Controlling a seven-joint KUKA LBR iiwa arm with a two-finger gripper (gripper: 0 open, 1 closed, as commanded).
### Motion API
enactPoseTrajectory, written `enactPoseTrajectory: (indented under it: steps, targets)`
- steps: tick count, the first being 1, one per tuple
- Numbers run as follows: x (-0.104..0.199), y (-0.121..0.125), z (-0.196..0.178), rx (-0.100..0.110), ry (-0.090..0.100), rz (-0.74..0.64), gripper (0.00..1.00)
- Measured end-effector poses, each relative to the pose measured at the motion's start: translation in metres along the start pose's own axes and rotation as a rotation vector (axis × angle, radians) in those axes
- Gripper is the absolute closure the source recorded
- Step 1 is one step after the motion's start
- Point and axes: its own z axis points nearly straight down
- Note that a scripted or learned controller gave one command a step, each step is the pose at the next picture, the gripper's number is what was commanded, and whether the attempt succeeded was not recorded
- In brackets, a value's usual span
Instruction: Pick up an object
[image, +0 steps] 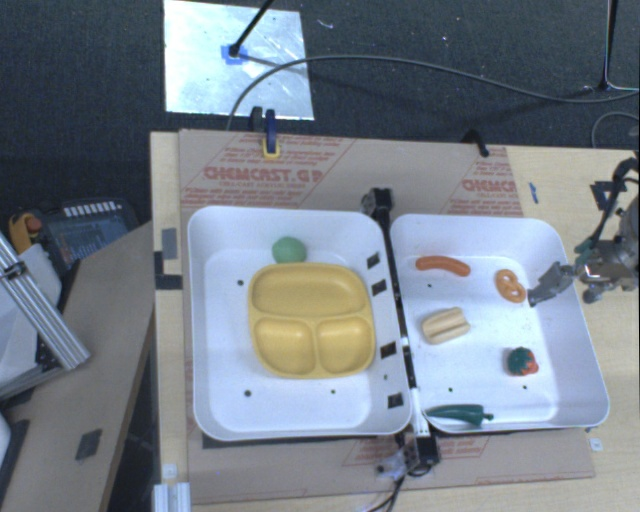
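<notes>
The right bin (560, 245) holds a sausage (442, 265), an orange pretzel (510, 286), a tan bread roll (445, 325), a green and red strawberry-like toy (520, 362) and a dark green pepper (458, 413) near its front wall. A round green object (289, 250) lies in the left bin behind the yellow divided tray (308, 319). My gripper (562, 279) hangs at the right bin's right edge, just right of the pretzel, with nothing seen between its fingers.
The left bin (215, 330) sits beside the right one, with a black clip strip (388, 290) along their shared wall. Cables (440, 65) run behind the bench. A metal plate (235, 55) lies on the floor at the back left.
</notes>
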Motion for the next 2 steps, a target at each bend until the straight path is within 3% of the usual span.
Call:
enactPoseTrajectory:
  steps: [1,2]
  targets:
    - [0.000,0.002,-0.005,-0.010,-0.003,-0.003,0.00]
    - [0.000,-0.002,0.056,-0.006,-0.001,-0.001,0.00]
